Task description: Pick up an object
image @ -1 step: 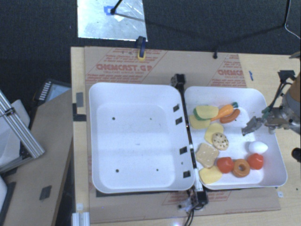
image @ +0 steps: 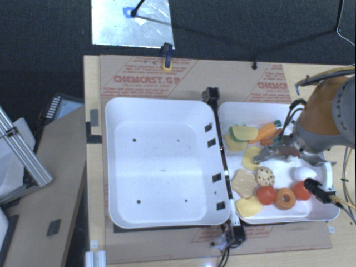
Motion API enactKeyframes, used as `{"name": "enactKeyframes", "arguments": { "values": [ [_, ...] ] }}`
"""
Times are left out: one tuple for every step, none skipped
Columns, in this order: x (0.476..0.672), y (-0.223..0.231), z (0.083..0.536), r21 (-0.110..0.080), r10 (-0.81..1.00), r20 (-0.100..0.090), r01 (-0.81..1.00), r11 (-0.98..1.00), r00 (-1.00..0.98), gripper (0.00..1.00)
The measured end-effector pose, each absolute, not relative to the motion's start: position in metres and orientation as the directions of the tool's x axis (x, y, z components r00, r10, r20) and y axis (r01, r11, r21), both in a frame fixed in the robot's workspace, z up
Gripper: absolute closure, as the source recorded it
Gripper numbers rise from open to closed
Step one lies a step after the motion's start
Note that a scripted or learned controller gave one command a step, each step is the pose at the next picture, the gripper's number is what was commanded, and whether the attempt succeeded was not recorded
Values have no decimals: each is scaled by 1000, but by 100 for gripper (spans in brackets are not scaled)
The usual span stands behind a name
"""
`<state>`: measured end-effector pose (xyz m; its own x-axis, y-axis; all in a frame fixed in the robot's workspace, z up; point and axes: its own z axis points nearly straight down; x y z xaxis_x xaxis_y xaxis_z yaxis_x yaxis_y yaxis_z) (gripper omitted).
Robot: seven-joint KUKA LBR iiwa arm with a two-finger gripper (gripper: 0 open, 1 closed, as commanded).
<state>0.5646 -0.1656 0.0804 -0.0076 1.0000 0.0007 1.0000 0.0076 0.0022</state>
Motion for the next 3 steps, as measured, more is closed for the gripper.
{"name": "enactKeyframes", "arguments": {
  "values": [
    [636, -124, 103, 9, 1000, -1, 1000, 9, -8, 0],
    [634, -126, 113, 7, 1000, -1, 1000, 8, -8, 100],
    [657, -108, 237, 11, 1000, -2, 1000, 7, -7, 100]
  ]
}}
